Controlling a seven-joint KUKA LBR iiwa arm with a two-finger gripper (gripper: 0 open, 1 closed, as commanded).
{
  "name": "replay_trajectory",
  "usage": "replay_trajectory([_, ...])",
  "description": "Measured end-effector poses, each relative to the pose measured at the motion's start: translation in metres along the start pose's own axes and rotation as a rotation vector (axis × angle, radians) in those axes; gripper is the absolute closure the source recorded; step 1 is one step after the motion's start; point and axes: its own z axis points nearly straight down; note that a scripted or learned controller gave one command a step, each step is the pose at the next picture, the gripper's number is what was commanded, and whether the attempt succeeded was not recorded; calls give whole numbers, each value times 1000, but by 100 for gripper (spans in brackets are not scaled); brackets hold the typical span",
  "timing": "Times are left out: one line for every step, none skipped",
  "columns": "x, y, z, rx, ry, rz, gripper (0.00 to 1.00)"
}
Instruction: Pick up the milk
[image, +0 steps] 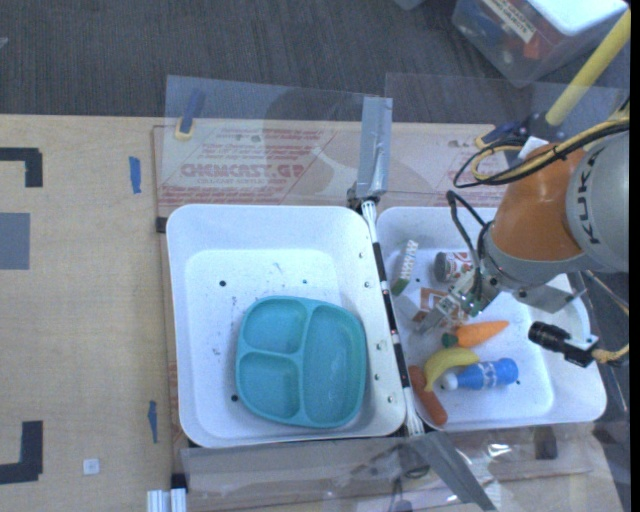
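Left bin (190, 250): teal divided plate (300, 362). Right bin (575, 400): milk (485, 375), a white bottle with blue label, lies on its side beside the banana (445, 362), below the carrot (480, 332). Arm enters from right, gripper (468, 298) lowered just above the carrot; finger state cannot be told. Milk lies apart, nearer the front.

Arm (600, 215): grey rounded casing, dark lettering on its right part
Band (535, 215): broad, orange, domed, above the wrist
Cables (500, 165): thin black and yellow loops
Gripper (470, 296): small, metallic, dark fittings
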Motion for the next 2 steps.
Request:
replay_trajectory([-2, 0, -11, -4, -4, 5, 100])
replay_trajectory([22, 53, -112, 5, 2, 179, 100])
